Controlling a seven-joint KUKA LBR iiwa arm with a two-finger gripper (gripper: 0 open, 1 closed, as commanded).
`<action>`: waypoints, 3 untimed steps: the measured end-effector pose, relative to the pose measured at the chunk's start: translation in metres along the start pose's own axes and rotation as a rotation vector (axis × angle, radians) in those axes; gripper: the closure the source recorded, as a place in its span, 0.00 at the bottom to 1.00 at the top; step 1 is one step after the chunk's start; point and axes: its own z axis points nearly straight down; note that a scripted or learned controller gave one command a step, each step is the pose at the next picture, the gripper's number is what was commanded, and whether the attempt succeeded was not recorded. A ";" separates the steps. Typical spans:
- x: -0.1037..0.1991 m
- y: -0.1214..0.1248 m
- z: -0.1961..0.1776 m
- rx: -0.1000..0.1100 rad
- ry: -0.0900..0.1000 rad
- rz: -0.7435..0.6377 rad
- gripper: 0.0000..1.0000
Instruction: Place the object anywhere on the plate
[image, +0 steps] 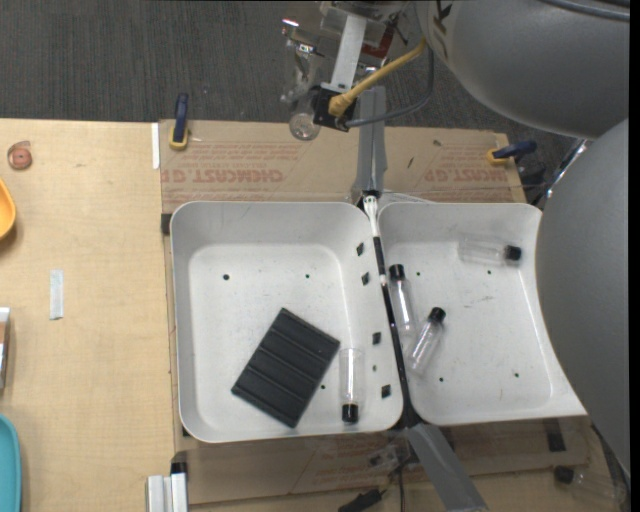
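Observation:
A black ribbed rectangular plate (287, 366) lies tilted on the floor of the left bin (181, 300), toward its front. Just right of the plate, a clear vial with a black cap (349, 385) lies lengthwise near the bin's right wall, apart from the plate. The right bin (480, 400) holds three more clear black-capped vials: one along its left wall (400, 298), one near the middle (426, 338), and one at the back right (488, 253). The grey body of my arm (540, 60) hangs over the upper right corner and runs down the right side.
A metal fixture with a yellow cable (335, 70) stands behind the bins over the cardboard sheet (250, 170). Blue clamps (180, 118) hold the cardboard's corners. The wooden bench (80, 300) to the left carries small items at its edge.

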 end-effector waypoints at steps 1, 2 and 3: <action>0.020 -0.007 -0.001 -0.002 0.001 -0.447 1.00; 0.010 -0.010 -0.001 -0.002 0.000 -0.952 1.00; -0.010 -0.042 0.108 -0.003 0.001 -1.269 1.00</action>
